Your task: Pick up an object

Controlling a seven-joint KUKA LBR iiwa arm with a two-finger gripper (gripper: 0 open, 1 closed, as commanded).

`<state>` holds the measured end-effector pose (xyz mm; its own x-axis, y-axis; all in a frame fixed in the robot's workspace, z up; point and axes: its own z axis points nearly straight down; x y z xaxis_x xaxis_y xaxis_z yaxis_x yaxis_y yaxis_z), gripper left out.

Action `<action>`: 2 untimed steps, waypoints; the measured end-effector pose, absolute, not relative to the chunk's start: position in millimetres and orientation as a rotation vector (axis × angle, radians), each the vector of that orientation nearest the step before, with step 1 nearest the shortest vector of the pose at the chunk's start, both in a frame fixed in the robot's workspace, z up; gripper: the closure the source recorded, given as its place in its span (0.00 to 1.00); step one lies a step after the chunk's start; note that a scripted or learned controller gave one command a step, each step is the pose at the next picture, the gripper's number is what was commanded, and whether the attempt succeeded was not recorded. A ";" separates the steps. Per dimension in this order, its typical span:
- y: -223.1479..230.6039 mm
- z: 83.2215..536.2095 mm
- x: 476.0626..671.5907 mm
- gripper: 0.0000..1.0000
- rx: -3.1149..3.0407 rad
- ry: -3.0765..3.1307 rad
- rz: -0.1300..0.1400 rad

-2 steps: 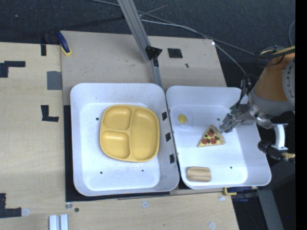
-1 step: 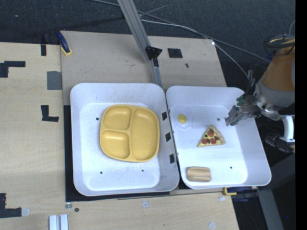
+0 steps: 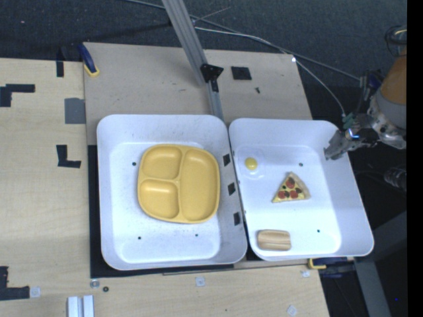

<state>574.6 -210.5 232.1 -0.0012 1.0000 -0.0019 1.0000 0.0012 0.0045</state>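
The right bin (image 3: pixel 344 197) holds three small things: a pizza slice (image 3: pixel 290 189) near its middle, a yellow round piece (image 3: pixel 251 164) at its left side, and a tan bun (image 3: pixel 273 240) near its front edge. The gripper (image 3: pixel 336 147) hangs over the bin's far right rim, above and to the right of the pizza slice. Nothing shows between its fingers. The arm's orange band (image 3: pixel 395 84) sits at the right edge of the view.
A yellow divided plate (image 3: pixel 178 182) lies in the left bin (image 3: pixel 109 197). A grey metal bar (image 3: pixel 188 35) slants down from the top toward the gap between the bins. Cables run across the dark floor behind.
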 end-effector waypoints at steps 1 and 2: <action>-210.2 285.4 575.7 1.00 2.216 2.220 0.003; -156.9 266.2 576.8 1.00 2.217 2.229 -0.001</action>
